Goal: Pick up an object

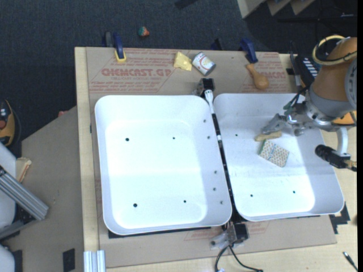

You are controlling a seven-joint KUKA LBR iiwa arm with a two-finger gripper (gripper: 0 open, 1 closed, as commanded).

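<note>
Gripper (278, 124) sits low over the right bin (317, 205), toward its far side, with the grey-and-orange arm (334, 67) coming in from the bin's right edge. Its fingers reach leftward, and I cannot tell from this slant whether they are apart or together. A tan stick-like piece (267, 135) lies right at the fingertips, either touching them or just beside them; nothing shows it held between them.

Below and slightly left of the gripper, still in the right bin, rests the likeliest target: a small flat patterned block (274, 153), speckled tan and grey, sponge-like. It lies tilted, its long axis running from upper left to lower right, and it sits just beside the tan stick, apart from the bin walls. To reach it the gripper would, in my judgement, need to shift a little toward the near side of the bin and turn so the fingers close across the block's short side.

The right bin's floor is smooth white, with open space around the block on every side. The left bin (113, 208) lies beyond the black divider (218, 146), well apart from the gripper. Beyond the right bin's far rim, on the brown board (142, 69), lie a yellow wedge (182, 62), a small white cylinder (203, 63) and a wooden-handled tool (257, 76).
</note>
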